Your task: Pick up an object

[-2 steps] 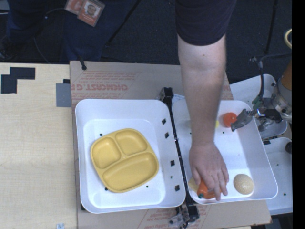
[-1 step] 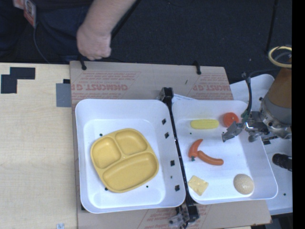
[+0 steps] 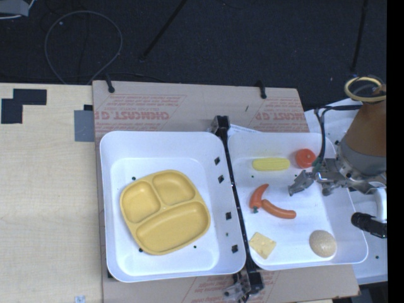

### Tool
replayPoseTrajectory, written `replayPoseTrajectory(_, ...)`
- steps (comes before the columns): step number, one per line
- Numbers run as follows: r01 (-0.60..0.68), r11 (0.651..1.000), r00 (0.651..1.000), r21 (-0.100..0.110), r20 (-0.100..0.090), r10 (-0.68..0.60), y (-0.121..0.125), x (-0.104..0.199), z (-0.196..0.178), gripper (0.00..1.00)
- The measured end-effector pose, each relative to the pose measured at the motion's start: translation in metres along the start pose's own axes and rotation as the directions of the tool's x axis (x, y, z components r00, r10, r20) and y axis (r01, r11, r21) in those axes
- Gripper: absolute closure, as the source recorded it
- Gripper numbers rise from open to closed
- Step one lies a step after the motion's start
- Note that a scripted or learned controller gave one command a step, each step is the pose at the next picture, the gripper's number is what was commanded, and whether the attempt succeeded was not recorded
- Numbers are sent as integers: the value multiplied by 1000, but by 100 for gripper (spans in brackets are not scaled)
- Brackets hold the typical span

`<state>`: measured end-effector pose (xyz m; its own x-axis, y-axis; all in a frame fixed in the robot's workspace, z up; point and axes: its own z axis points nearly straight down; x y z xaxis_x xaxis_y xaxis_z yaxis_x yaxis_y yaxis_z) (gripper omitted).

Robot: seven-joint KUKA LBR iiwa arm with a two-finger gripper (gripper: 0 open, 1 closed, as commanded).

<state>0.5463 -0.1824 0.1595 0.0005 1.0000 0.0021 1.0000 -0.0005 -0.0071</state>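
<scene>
Gripper (image 3: 302, 184) over right bin (image 3: 344, 257), fingers slightly apart, clamped on nothing.
Just beside: red sausage (image 3: 278, 209), orange chili (image 3: 258, 196); farther off corn (image 3: 271, 164), tomato (image 3: 305, 157), cheese wedge (image 3: 262, 245), beige ball (image 3: 323, 243). Yellow divided plate (image 3: 165, 211) in left bin (image 3: 113, 169).

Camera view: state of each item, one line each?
Yellow divided plate: flat in the left bin, compartments bare.
Corn cob: lying on its side, right bin.
Tomato: resting beside the corn, apart from it.
Two sausages: lying, ends touching.
Cheese wedge: lying flat.
Beige egg-shaped item: resting near the front.
Hand: above the right bin, holding nothing.
</scene>
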Motion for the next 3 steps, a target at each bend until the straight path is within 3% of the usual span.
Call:
replayPoseTrajectory(1,1,1000,1000,1,-1,-1,-9,3,47,0)
replayPoseTrajectory(2,-3,1000,1000,-2,0,3,-8,2,35,100)
replayPoseTrajectory(3,2,1000,1000,-11,3,-2,-3,4,-28,100)
